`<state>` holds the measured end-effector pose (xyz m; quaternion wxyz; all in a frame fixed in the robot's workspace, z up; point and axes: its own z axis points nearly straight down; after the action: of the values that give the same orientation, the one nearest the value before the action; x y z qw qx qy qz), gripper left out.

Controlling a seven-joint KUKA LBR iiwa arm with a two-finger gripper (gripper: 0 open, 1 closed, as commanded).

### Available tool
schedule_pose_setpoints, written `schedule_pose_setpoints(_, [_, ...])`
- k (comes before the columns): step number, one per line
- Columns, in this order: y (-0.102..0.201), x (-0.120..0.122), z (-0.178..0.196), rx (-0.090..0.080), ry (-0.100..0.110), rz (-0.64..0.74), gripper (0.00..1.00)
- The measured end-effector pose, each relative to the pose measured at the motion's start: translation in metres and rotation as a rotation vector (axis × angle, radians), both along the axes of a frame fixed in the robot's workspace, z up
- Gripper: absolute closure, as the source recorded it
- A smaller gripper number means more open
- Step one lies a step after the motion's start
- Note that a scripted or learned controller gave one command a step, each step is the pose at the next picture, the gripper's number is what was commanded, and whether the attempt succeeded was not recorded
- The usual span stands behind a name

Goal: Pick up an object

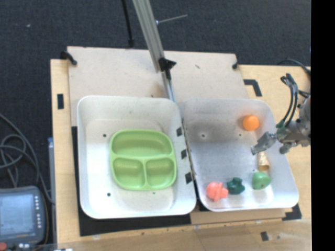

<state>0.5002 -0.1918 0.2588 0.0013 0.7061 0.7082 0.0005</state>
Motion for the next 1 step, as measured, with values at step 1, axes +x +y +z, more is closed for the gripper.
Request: schedule_pose_setpoints(1, [-0.0002,0.0000,0.0000,0.000,-0.001,-0.002,0.00])
